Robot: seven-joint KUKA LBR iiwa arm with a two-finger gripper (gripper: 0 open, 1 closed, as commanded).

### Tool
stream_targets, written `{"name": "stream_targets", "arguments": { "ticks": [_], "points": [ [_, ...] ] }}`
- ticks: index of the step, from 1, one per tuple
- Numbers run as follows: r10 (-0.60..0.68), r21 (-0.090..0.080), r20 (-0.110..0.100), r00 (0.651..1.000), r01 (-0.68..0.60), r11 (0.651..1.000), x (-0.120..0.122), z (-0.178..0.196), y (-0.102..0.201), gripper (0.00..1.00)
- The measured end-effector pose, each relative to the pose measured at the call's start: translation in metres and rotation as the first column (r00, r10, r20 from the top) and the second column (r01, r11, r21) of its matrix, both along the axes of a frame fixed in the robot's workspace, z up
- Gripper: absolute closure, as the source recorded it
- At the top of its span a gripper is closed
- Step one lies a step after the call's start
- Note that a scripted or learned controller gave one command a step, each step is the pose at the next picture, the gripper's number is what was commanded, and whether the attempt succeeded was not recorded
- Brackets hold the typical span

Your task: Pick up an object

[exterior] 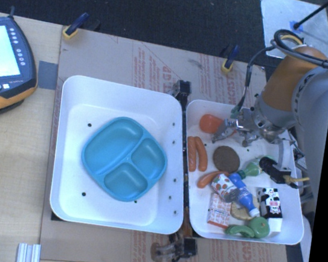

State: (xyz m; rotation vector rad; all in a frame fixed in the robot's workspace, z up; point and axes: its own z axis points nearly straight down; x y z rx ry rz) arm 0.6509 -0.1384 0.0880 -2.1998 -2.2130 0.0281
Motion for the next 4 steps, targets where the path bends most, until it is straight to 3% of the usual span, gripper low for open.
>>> {"name": "stream_targets", "arguments": {
  "ticks": [1, 2, 3, 4],
  "points": [
    [0.000, -0.001, 0.000, 1.000, 0.000, 1.000, 0.000, 0.000, 0.022, 0.00],
    [0.002, 0.001, -0.003, 1.000, -0.002, 1.000, 0.000, 0.010, 0.022, 1.00],
    [0.003, 0.001, -0.003, 1.000, -0.003, 1.000, 0.000, 0.010, 0.022, 0.00],
    [0.004, 0.001, -0.005, 1.000, -0.004, 1.000, 0.000, 0.020, 0.021, 1.00]
  ]
}}
